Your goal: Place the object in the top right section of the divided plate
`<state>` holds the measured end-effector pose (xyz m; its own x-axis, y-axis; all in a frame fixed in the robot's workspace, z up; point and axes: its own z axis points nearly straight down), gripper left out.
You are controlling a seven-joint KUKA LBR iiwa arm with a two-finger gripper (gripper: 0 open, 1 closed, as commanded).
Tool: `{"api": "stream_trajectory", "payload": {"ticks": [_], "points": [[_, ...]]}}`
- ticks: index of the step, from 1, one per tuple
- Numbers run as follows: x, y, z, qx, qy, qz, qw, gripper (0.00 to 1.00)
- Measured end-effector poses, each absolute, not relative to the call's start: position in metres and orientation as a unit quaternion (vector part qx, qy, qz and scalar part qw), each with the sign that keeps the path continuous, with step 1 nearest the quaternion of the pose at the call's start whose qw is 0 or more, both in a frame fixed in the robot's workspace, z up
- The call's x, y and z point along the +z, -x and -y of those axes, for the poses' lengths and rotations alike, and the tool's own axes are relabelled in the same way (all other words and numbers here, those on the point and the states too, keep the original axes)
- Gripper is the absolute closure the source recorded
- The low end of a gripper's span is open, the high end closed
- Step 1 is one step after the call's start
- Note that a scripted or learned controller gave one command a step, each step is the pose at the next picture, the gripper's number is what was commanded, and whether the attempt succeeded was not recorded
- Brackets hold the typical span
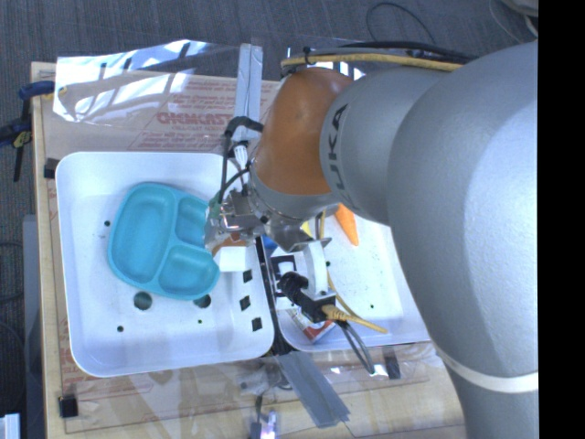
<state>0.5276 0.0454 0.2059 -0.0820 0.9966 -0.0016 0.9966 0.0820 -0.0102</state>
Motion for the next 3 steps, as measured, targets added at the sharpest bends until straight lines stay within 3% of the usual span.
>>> {"api": "stream_trajectory", "payload": {"ticks": [1, 2, 3], "points": [[0.188, -0.546, -0.063, 0.0033, 0.601, 0.799, 0.002, 1.00], [0.188, -0.521, -0.056, 0.0035, 0.556, 0.831, 0.003, 1.00], [0.202, -0.580, -0.050, -0.0002, 0.602, 0.798, 0.002, 1.00]]}}
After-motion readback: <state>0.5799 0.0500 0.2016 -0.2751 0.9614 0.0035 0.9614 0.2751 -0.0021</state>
